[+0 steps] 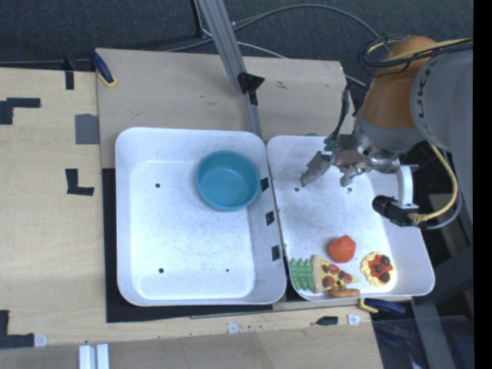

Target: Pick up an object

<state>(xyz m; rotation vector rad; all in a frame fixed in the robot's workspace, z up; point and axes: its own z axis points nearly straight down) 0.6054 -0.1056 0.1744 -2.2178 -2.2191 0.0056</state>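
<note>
Below my end effector (330,171), which hangs spread and empty over bare bin floor, the tomato (342,247) and toy foods cluster nearer the camera; I'd guess it's lining up a descent.

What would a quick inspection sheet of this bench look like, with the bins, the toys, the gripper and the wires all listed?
Surface: pale wooden bench bearing a left bin and a right bin, both shallow and white, side by side.
Job's things: blue bowl upright in the left bin; red tomato toy, pizza slice toy and small round tart toy near the right bin's front edge.
Clutter: black tape marks on the bench.
Gripper: gripper open over the back of the right bin, nothing between its fingers.
Cables: cables run behind the bench; a yellow cable loops by the arm.
Surroundings: dark carpet; a metal pole slants in.
</note>
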